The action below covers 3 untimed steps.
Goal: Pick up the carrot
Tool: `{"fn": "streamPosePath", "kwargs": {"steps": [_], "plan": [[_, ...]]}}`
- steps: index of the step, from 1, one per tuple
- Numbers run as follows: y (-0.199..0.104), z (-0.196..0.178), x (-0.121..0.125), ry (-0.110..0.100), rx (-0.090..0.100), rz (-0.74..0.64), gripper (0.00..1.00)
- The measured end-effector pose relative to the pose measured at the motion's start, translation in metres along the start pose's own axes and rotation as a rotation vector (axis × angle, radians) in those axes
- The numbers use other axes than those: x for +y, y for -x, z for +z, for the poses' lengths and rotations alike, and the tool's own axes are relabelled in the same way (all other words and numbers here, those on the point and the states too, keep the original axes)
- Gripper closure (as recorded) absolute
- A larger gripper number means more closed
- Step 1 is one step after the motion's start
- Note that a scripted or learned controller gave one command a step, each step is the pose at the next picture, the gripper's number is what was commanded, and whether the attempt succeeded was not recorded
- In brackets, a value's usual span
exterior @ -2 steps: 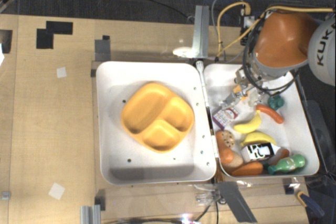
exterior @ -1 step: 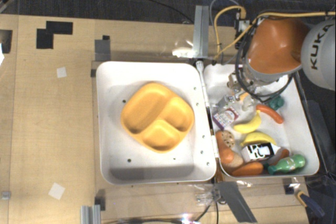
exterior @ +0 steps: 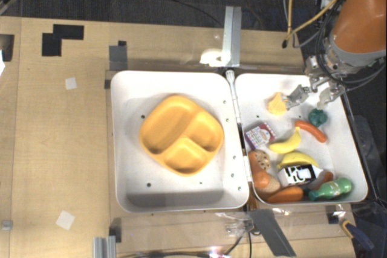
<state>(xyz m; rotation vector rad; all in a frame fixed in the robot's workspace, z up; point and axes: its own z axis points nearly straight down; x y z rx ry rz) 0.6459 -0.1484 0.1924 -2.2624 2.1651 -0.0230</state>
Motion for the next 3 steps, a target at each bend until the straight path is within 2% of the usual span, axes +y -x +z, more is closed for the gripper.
{"fn": "streamPosePath", "kwargs": {"steps": [1, 2, 3], "plan": [[-0.009, 0.102, 0.008, 0.003, -0.005, -0.238, 0.0], [0.02, 0.104, 0.046, 0.007, -0.006, -0.483, 0.0], [0.003, 0.062, -0.007, 0.006, -0.007, -0.617, 0.0]]}}
